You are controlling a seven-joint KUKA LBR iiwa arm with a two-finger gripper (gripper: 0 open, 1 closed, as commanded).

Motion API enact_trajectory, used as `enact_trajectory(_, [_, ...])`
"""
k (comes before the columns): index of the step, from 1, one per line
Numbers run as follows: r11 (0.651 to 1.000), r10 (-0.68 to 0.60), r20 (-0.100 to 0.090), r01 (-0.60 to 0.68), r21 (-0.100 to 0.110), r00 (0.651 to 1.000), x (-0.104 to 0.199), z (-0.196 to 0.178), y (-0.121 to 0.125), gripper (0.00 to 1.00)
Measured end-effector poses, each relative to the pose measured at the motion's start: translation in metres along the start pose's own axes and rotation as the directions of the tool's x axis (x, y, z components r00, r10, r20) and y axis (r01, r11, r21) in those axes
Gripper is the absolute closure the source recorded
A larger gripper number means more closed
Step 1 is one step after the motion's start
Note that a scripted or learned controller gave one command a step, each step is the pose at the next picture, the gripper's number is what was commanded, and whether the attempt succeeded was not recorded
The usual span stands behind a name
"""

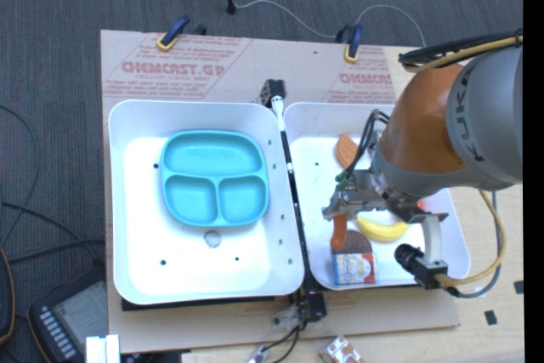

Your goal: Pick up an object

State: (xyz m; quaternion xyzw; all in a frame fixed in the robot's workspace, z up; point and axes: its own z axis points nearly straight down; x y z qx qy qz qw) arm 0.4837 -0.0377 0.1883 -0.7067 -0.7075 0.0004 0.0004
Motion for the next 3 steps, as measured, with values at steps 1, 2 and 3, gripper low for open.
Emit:
enact_trajectory(1, [1.0,0.001,0.0,-0.001,0.001,1.0,0.0,-0.009,0.0,1.0])
enact_trajectory(2, [1.0,0.0,0.0,0.0,0.001,1.0,0.0,-0.019,0.001,1.0])
enact_trajectory(3, [1.0,0.0,0.0,0.0,0.001,1.0,0.0,-0.028,0.001,1.0])
